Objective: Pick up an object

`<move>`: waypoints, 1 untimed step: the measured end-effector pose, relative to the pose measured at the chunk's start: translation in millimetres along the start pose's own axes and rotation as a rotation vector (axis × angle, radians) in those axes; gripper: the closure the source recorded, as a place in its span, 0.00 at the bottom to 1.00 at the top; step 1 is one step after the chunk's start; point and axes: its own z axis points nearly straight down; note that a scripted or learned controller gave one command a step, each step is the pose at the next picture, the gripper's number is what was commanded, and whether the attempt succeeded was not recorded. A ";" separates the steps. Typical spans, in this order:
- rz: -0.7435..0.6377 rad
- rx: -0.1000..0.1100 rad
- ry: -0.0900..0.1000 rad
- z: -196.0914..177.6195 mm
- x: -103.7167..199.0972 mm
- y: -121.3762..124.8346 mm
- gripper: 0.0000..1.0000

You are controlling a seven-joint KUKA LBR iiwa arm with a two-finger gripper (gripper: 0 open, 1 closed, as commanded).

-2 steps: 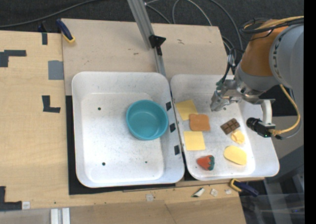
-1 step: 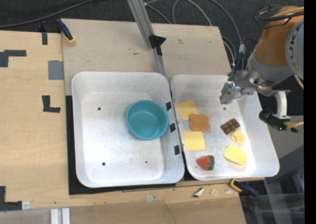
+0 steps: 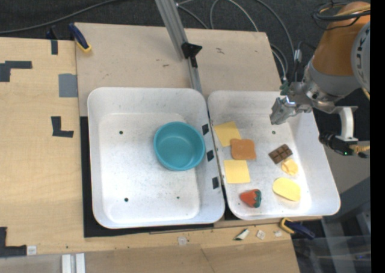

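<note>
Nothing has been picked up yet as far as the view shows: the gripper (image 3: 280, 111) hangs over the right bin (image 3: 325, 187) at about 1 o'clock of its floor, above bare white, with no item between its tips. Whether it is apart or together I cannot tell. The whole grasp is still to do.

The right bin holds the pickable things, all lying loose. A pale yellow square (image 3: 227, 133) sits near 10 o'clock, with a brown toast piece (image 3: 243, 149) just beside it toward the centre and a second yellow square (image 3: 236, 171) at 7 o'clock. A chocolate piece (image 3: 280, 154) lies at 3 o'clock, a small yellow chunk (image 3: 290, 167) just below it, a yellow lump (image 3: 287, 189) at 5 o'clock, and a strawberry (image 3: 251, 198) at 6 o'clock.

The left bin (image 3: 108, 205) holds one blue bowl (image 3: 178, 145), off toward 3 o'clock
</note>
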 end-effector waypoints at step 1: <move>-0.003 0.003 0.001 5.8 43.6 -16.7 1.00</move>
